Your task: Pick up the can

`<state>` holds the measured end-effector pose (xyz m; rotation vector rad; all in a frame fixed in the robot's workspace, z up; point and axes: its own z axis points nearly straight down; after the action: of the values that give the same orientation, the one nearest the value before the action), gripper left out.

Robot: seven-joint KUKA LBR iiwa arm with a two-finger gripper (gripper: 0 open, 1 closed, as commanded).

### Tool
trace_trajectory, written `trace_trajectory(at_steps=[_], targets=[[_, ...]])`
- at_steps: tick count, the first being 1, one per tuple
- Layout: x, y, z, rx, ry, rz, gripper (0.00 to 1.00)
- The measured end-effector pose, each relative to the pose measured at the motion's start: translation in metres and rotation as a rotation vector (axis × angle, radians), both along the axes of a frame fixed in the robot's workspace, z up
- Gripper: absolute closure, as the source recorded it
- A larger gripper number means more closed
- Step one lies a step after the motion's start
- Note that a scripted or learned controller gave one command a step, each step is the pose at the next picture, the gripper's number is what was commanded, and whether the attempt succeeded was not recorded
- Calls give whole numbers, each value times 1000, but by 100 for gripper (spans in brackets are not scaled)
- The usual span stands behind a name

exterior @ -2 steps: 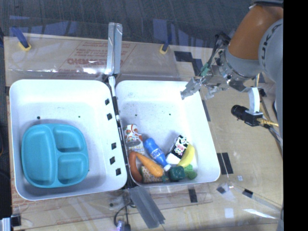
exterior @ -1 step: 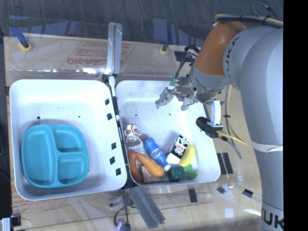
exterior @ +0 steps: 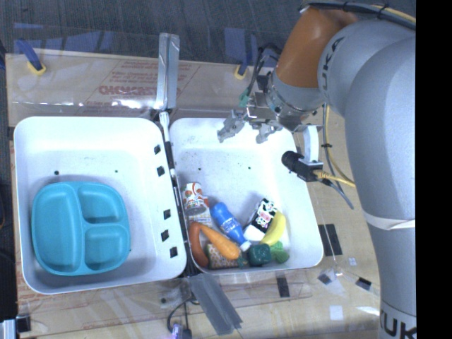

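- Gripper (exterior: 246,130) sits over the far edge of the right bin (exterior: 296,256), fingers spread apart w/ nothing between them.
- Arm (exterior: 367,69) comes in from the right, orange band just above the wrist.
- Can (exterior: 193,197) lies in the right bin next to the divider w/ the left bin, at the top of the object cluster; red/white label showing. It is well apart from the gripper, nearer the camera.
- Blue bottle (exterior: 229,222) lies just right of the can, tilted diagonally.
- Carrot (exterior: 220,242) lies beside the bottle, toward the bin's near wall; a reddish sausage-like item (exterior: 195,244) lies along the divider below the can.
- Banana (exterior: 276,229) toward the right side of the cluster, w/ a black-and-white carton (exterior: 263,215) touching it.
- Green items (exterior: 268,254) at the near wall, too small to tell what.
- Left bin (exterior: 42,133) holds a teal divided tray (exterior: 79,227), 3 compartments.
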<state>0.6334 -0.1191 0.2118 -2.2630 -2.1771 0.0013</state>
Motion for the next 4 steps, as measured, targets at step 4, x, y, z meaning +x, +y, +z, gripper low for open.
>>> trace_trajectory(at_steps=[4], targets=[[-28, 24, -120, 0, 2, -410, 0]])
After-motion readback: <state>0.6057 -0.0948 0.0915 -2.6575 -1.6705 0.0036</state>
